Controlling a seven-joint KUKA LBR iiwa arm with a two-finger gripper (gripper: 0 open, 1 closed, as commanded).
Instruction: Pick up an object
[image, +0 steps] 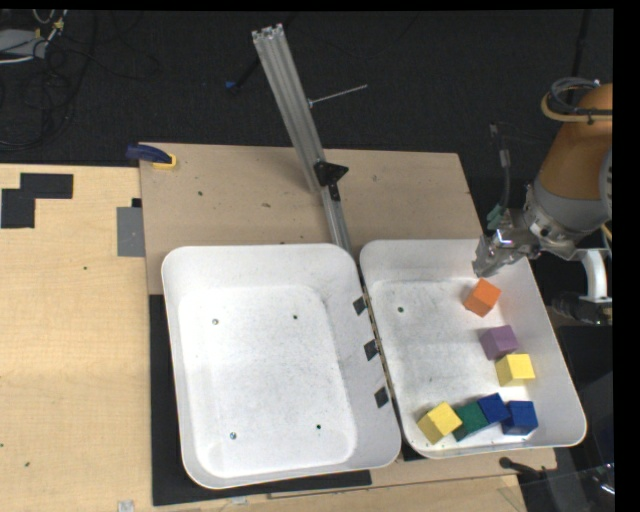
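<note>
The right bin (420, 330) holds several blocks. An orange cube (482, 297) lies near its far right side. Below it come a purple block (497, 341) and a yellow block (515, 368). Along the near wall sit another yellow block (438, 421), a green block (468, 420) and two blue blocks (508, 412). My gripper (489, 260) hangs just above and behind the orange cube, pointing down over the bin's far right corner. Nothing shows between its fingers.
The left bin (260, 360) lies beside the right one, joined by black clips (370, 348). A slanted metal rail (300, 130) rises behind the bins. The arm's grey and orange wrist (575, 170) stands at the right edge.
</note>
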